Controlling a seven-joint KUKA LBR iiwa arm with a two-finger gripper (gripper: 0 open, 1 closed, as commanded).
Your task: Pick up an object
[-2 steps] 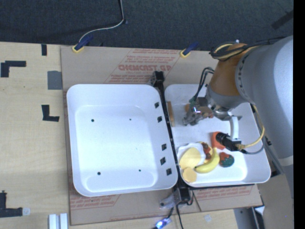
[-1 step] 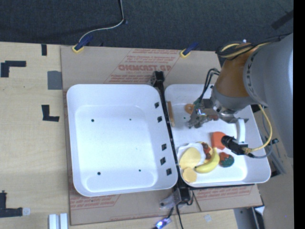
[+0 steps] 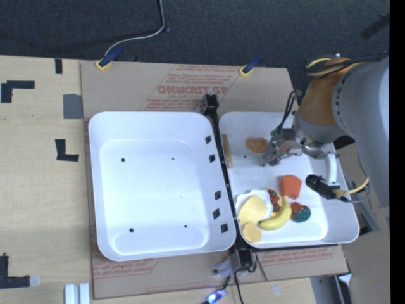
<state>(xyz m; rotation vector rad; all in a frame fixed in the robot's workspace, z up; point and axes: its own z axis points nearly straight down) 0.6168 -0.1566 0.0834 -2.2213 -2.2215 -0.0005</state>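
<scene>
Two shallow white bins are being borne side by side on a cardboard sheet (image 3: 190,87) laid over the bench. The left bin (image 3: 107,138) is seen from above at a slant, and the right bin (image 3: 345,230) is being reached into by the grey arm (image 3: 373,119), whose orange band (image 3: 316,100) is showing above the wrist. The gripper (image 3: 273,156) is being held low over the upper middle of the right bin, just beside a small brown pretzel-shaped object (image 3: 256,145), which is lying to its left near the bin's upper left part. Whether the two are touching cannot be told, and nothing is being seen between the fingers; whether those are spread or pressed together cannot be told either, since the tips are being blurred against the dark wrist. An orange-red block (image 3: 291,185) is resting below the gripper, apart from it. In the bin's lower part a cluster is lying close together: a banana (image 3: 278,218), a pale yellow rounded fruit (image 3: 252,209), a small red piece (image 3: 274,199) at the banana's upper edge, and a dark green and red item (image 3: 300,213) just to the banana's right. A white cable (image 3: 142,37) is trailing across the dark floor above the bench.
</scene>
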